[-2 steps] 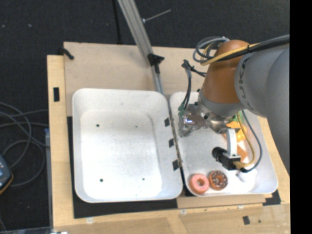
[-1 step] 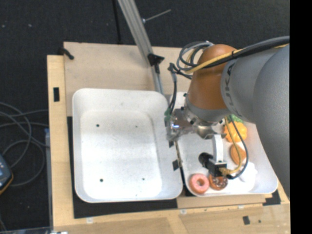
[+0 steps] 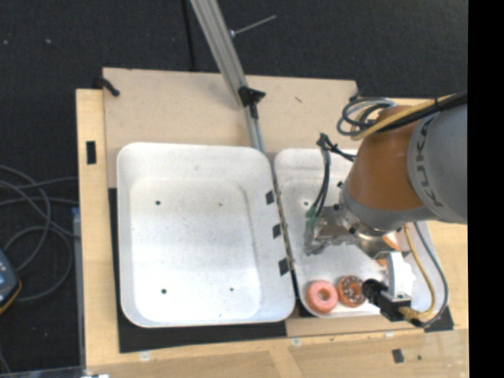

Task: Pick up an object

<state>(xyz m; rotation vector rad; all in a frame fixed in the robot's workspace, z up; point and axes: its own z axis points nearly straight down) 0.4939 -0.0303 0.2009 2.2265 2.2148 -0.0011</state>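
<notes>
A pink ring [image 3: 321, 294], doughnut-shaped, lies at the near edge of the right bin [image 3: 293, 168], close to its near-left corner. Just beside it, toward the right, lies an orange-brown ring [image 3: 350, 290] of the same shape; the two sit side by side, touching or nearly so. Both lie flat on the white floor, uncovered from above.

The tool [image 3: 316, 235] hangs over the left middle of the same bin, farther from the near edge than the pink ring and apart from it, close to the wall shared with the neighbouring bin. Whether it is released or clenched cannot be told from this angle, and nothing is seen in its grasp. The arm [image 3: 394, 172] hides most of the bin's middle and right side.

Three black clips [image 3: 277, 231] sit along the seam between the bins. The left bin [image 3: 197, 235] shows a few small dark dots on its floor. A metal rail [image 3: 219, 42] slants down from the top to the far end of that seam. Both bins rest on a black mat [image 3: 197, 333] on the wooden counter [image 3: 173, 101]. Grey cables [image 3: 31, 203] loop on the dark floor at far left.
</notes>
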